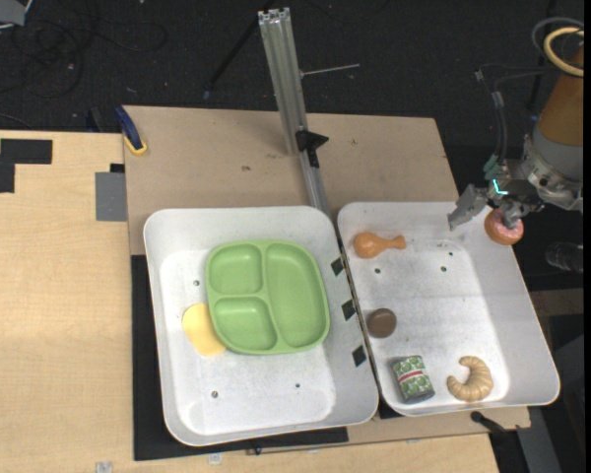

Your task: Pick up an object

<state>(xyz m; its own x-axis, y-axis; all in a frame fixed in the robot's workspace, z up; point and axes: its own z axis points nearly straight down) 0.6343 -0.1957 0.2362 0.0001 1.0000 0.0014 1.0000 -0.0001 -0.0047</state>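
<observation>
One pincer (fingers spread apart) hovers beside a pink donut, gripping nothing

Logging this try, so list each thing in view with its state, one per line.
gripper: raised at the right bin's far right edge, a pink donut at its fingers
green tray: flat in left bin
yellow piece: partly under tray
drumstick: lying
brown disc: flat
green can: lying
croissant: lying
</observation>
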